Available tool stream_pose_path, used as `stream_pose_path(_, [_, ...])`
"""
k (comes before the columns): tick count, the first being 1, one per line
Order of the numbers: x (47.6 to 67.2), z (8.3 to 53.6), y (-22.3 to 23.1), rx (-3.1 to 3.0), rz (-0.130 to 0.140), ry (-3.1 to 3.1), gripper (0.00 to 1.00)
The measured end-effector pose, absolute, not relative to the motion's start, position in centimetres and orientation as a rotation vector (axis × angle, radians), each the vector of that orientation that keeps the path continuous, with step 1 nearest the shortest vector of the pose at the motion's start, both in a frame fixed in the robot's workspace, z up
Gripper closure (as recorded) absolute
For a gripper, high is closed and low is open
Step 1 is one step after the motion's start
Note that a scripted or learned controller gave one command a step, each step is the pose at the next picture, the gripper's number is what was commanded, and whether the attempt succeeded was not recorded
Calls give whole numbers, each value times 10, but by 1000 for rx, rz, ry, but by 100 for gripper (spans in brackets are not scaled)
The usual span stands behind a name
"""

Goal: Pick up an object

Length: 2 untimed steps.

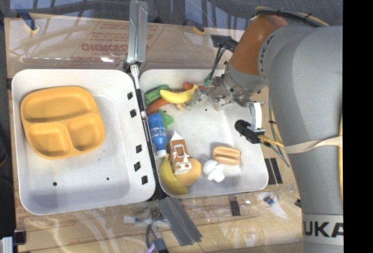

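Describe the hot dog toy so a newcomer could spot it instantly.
Start at the right bin, the one crowded with toy food. Go to its near right part, where the hot dog toy lies flat on the white floor, just above a small white lump. It is a tan bun with a reddish strip along it, straight and stubby, unlike the curved yellow bananas.

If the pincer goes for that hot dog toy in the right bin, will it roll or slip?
The hot dog looks like smooth moulded plastic, so probably light, stiff and a bit slippery. Its rounded, elongated shape may roll if nudged sideways. A white object sits close beside it, so a push could shove both.
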State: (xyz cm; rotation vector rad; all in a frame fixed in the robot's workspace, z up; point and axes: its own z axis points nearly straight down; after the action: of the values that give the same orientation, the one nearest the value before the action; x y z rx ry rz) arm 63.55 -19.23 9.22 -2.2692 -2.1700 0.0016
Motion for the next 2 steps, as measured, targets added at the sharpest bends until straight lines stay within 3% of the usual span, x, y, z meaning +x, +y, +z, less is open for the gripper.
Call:
stream_pose_path(1, [655,92,-121,-2215,13,-2223,0])
stream_pose_path(2, [655,94,-102,-2031,18,-2403,0])
